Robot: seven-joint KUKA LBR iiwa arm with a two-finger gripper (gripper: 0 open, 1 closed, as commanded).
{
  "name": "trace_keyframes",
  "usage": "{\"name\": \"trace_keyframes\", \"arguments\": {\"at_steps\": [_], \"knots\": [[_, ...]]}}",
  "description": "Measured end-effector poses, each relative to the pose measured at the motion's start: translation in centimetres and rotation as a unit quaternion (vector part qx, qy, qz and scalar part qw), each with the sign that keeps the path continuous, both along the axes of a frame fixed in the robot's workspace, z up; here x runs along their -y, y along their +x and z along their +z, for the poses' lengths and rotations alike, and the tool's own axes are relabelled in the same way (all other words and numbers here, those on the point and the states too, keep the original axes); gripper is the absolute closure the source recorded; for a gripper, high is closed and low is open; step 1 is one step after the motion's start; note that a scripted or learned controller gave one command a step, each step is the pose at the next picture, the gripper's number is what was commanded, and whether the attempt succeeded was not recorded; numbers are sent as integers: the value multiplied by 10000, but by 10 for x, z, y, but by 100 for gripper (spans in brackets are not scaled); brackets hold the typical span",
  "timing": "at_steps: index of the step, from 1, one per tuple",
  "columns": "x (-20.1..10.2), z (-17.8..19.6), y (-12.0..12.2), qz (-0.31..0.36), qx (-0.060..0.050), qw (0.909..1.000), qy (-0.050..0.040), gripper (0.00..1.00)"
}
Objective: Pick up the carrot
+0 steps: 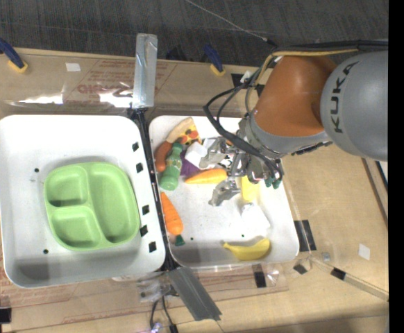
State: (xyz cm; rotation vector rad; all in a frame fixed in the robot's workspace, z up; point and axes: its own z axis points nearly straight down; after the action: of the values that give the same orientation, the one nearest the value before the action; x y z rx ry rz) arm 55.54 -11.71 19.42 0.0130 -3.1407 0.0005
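The carrot (171,215) is orange with a small green stub at its near end. It lies along the left wall of the right bin (209,257), pointing toward the front. My gripper (234,184) hangs over the middle of the same bin, to the right of the carrot and apart from it, just past an orange-yellow wedge (205,177). The wrist and cables hide what is directly under the gripper. Nothing is visibly held.
Toy foods crowd the right bin's back left: a green piece (171,175), a brown piece (162,156), a purple piece (189,162) and a slice (184,128). A yellow block (249,190) and a banana (248,249) lie front right. The left bin holds a green divided plate (91,205).
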Motion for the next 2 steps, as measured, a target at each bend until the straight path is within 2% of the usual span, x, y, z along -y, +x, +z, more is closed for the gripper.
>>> {"name": "trace_keyframes", "arguments": {"at_steps": [1, 2], "knots": [[-1, -82, -22, 1655, -14, 9862, 12, 0], [77, -35, -11, 1192, 23, 9929, -15, 0]]}}
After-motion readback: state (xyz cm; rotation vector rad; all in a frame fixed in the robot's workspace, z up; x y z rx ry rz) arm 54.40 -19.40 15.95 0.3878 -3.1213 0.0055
